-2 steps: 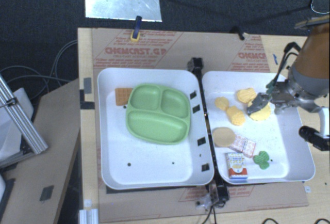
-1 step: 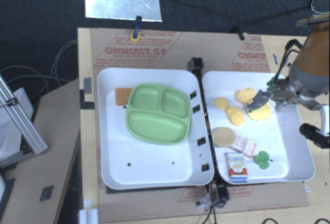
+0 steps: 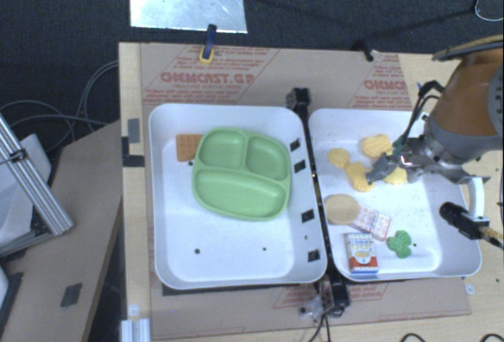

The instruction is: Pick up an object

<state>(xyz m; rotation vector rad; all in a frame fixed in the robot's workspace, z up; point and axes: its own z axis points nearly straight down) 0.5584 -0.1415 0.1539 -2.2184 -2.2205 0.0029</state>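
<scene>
The right bin point(image 3: 453, 254) holds several yellow food pieces: one at the back point(image 3: 376, 145), one to the left point(image 3: 339, 157) and one lower down point(image 3: 359, 176). A tan round biscuit point(image 3: 342, 208), a pink-and-white packet point(image 3: 372, 221), a small juice carton point(image 3: 361, 252) and a green broccoli piece point(image 3: 401, 243) lie nearer the front. My gripper point(image 3: 383, 168) hangs low over the yellow pieces, just right of the lower one and under the back one. Another yellow piece point(image 3: 396, 177) peeks out beneath it.
The left bin point(image 3: 169, 254) carries a green divided plate point(image 3: 240, 173) with an orange cracker point(image 3: 187, 146) at its back-left. A black divider point(image 3: 309, 175) runs between the bins. My arm's orange band point(image 3: 472, 96) stands over the right bin's far right side.
</scene>
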